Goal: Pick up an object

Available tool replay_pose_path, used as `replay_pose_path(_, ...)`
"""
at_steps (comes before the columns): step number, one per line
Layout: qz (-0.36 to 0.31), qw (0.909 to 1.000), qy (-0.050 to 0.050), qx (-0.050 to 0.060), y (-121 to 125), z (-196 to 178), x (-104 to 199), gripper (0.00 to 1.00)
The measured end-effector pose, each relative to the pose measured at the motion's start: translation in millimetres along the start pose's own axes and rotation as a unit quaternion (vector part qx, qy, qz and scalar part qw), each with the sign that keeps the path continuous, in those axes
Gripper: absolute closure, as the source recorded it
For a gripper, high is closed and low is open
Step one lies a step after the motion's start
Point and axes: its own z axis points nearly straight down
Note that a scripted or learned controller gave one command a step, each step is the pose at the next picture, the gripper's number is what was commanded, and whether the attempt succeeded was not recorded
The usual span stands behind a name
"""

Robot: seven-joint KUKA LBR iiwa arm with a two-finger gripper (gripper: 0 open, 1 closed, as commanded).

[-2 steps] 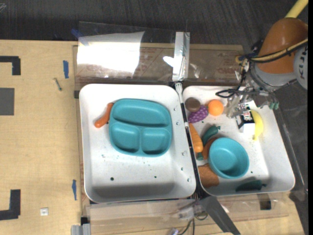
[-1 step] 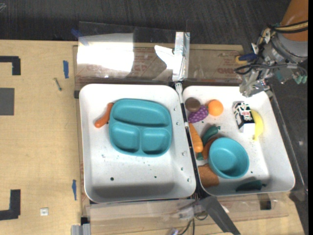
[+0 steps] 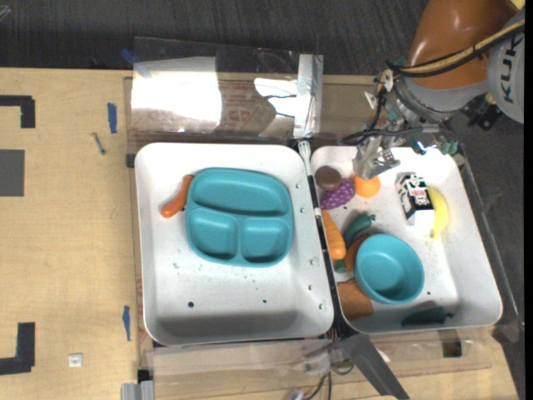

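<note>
My arm: it comes in from the upper right of the frame, the orange band bulging at the top right corner, grey wrist below it with cables looped around.
My end effector (image 3: 369, 167): it points down and toward the left over the upper left part of the right bin (image 3: 475, 248), its tip just above a small orange ball (image 3: 367, 187).
End effector state: I cannot tell whether it is released or clenched; nothing can be made out in its grip.
Orange ball: in the upper left of the right bin, just beside a purple bunch of grapes (image 3: 336, 195) and near a brown round piece (image 3: 328, 176).
Right bin, other things: a black-and-white toy (image 3: 411, 194) and a yellow banana (image 3: 439, 213) at the upper right; a carrot (image 3: 334, 235) along the left wall; a teal bowl (image 3: 389, 267) in the lower middle; a brown lump (image 3: 354, 300) at the lower left, touching the bowl's rim.
Left bin (image 3: 166, 282): holds a teal divided plate (image 3: 238, 215) in its upper middle, with an orange sausage-shaped piece (image 3: 176, 197) lying slanted against the plate's left edge.
Surface (image 3: 58, 223): pale wood at the left of the frame, with black corner marks and bits of blue tape.
</note>
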Motion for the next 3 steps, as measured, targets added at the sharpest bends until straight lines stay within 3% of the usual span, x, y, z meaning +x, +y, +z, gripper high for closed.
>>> replay_pose_path(1, 0.002, 1.0000, -0.002, 0.002, -3.4, -2.7, 0.6, 0.00)
replay_pose_path(2, -0.019, 0.9998, 0.002, 0.000, -6.5, 92.6, 84.5, 0.00)
replay_pose_path(3, 0.025, 0.9997, -0.004, 0.004, -6.6, 112.9, 94.4, 0.00)
